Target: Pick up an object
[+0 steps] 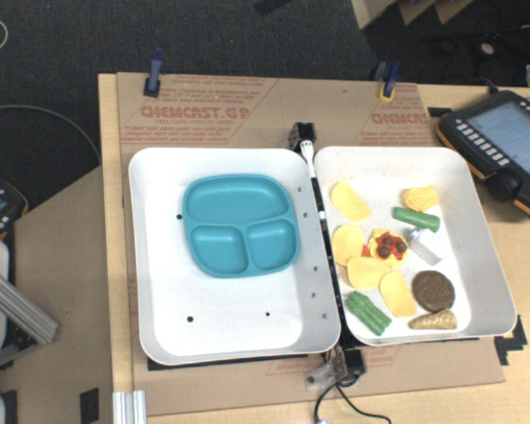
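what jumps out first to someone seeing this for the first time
The teal divided tray stands out, lying alone in the left white bin. Next comes the cluster of toy food in the right white bin: several yellow pieces, a green piece near the top, a round brown cookie toward the lower right, and a red-and-black piece in the middle.

The shallow white right bin [477, 228] is crowded by plastic food pieces [384, 268]; open floor is left around the teal divided tray [240, 224] in the white left bin [150, 263].
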`<control>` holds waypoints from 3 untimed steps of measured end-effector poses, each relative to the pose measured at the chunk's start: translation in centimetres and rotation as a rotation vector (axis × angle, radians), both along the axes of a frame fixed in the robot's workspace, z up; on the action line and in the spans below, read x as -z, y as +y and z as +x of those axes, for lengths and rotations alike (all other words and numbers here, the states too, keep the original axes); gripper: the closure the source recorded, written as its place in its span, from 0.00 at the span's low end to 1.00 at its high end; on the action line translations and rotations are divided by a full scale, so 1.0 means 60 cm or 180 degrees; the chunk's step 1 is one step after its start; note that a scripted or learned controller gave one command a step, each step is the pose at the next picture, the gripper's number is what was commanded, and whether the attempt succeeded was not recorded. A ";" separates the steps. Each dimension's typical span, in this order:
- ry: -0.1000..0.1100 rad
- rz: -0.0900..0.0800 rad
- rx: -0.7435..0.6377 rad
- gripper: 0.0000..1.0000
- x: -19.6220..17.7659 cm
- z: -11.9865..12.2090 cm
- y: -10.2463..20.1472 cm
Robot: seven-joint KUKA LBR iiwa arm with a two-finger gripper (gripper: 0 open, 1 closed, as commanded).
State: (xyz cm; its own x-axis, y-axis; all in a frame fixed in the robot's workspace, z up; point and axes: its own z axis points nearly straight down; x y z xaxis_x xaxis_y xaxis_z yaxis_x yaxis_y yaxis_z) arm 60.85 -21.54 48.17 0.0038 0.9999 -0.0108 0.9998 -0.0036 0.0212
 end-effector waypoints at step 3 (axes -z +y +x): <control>0.0006 0.0008 -0.0018 1.00 -0.108 0.070 -0.013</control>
State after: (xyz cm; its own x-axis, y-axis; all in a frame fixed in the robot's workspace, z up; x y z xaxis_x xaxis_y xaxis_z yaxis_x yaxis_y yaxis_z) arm 65.05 -22.33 54.67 -0.0018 1.0000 -0.0083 0.9998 0.0020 0.0193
